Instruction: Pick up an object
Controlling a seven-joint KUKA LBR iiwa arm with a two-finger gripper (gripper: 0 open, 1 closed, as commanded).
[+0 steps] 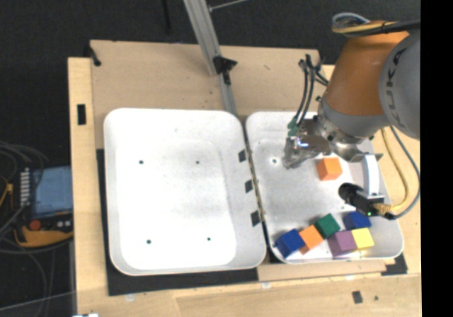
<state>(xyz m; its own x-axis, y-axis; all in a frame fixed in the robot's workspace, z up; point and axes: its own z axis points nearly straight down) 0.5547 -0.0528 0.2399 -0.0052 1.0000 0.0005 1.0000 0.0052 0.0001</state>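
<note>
My gripper (pixel 294 158) hangs over the right bin (pixel 272 131), and I cannot tell how it is set. An orange block (pixel 329 168) sits just right of me.

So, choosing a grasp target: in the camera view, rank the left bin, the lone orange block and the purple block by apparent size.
1. left bin
2-3. lone orange block and purple block: they look alike, no ranking.

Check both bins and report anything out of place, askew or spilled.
Nothing stands out. The blocks all lie inside the right bin: one orange block sits beside the gripper, apart from the rest, which cluster at the near edge. Nothing is spilled onto the bench.
</note>
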